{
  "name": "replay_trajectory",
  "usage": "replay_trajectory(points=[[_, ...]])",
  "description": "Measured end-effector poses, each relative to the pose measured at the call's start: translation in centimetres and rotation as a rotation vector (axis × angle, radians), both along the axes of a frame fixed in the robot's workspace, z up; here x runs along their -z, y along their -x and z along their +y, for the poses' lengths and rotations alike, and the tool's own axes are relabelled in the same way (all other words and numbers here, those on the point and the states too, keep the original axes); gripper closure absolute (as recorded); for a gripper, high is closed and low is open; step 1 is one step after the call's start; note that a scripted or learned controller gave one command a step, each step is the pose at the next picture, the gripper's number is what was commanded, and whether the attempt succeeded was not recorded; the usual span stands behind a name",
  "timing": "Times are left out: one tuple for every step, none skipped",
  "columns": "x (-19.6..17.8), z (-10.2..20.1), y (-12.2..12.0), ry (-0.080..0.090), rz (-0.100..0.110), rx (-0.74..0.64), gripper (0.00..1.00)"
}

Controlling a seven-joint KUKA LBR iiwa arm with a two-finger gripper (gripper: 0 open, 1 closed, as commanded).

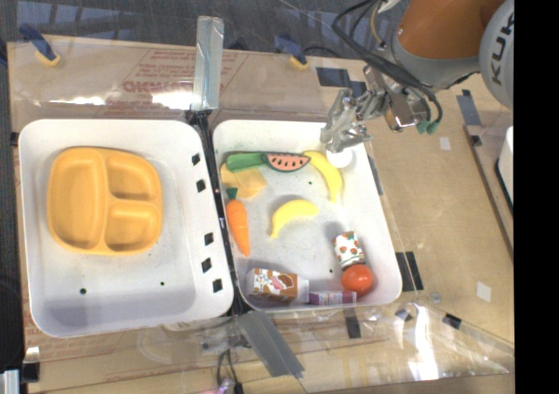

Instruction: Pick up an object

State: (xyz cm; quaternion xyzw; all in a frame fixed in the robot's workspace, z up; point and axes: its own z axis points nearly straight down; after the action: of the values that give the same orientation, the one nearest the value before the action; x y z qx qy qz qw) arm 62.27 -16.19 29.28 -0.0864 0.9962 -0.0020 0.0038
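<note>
Your arm (pixel 445 17) hangs over the right bin's (pixel 384 235) far corner.
Your gripper (pixel 342 134) sits just above a banana (pixel 328 172); whether it's apart or closed you cannot tell, as the metal blurs together. The watermelon slice (pixel 286 161) lies left of it.

Yellow banana (pixel 328 174), curved, flat, right bin's (pixel 384 235) far corner
</note>
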Motion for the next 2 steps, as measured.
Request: replay_trajectory(points=[[6.6,-4.8,-3.4,-0.002,0.008,-0.413,1.0],[2.3,1.4,-3.6,0.001,0.0,-0.477,1.0]])
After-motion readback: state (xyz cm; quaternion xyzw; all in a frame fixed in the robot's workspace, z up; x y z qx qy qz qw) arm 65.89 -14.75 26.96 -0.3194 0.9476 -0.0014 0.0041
